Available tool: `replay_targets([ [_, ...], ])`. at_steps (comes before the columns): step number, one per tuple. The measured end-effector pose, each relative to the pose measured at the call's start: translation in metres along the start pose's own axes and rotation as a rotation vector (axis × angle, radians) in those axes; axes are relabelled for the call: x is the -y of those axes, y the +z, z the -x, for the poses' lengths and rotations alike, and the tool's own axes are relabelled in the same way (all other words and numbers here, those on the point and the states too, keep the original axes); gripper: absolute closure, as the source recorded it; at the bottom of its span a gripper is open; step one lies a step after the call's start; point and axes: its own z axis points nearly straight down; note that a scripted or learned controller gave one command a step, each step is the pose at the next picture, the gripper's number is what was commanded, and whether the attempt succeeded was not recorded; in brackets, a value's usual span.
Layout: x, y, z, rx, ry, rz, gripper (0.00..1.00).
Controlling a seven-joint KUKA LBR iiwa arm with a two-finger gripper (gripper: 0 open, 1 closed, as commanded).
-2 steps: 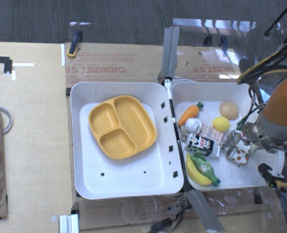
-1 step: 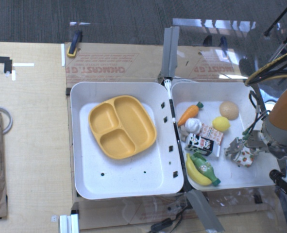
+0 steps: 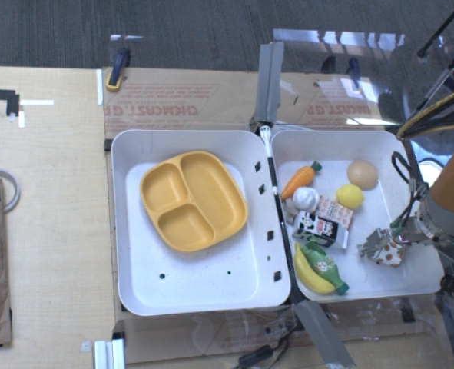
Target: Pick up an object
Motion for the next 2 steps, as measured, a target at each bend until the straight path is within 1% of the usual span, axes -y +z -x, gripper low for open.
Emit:
replay_targets([
  [1, -0.001, -0.009, 0.004, 0.006, 0.003, 0.003, 1.0],
  [2, -0.056, -0.123, -0.03, 0.011, 0.238, -0.001, 1.0],
])
